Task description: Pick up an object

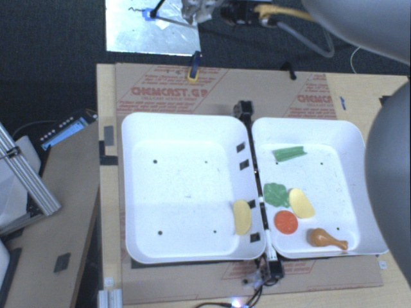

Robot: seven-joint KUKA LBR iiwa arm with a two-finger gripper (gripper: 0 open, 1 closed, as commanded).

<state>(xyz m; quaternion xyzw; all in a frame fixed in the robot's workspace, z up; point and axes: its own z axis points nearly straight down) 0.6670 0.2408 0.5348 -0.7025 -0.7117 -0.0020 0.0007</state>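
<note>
My gripper hangs high at the top of the view, well beyond the far rims of both bins and over a shiny metal sheet. The right bin holds a flat green strip, a leafy green piece, a pale yellow oval, a red round piece and a brown drumstick. A yellow oval piece lies alone in the near right corner of the left bin.
Both bins rest on a cardboard sheet. Black clips run along the seam between the bins. The grey arm crosses the top right. A yellow and blue clamp stands behind the left bin.
</note>
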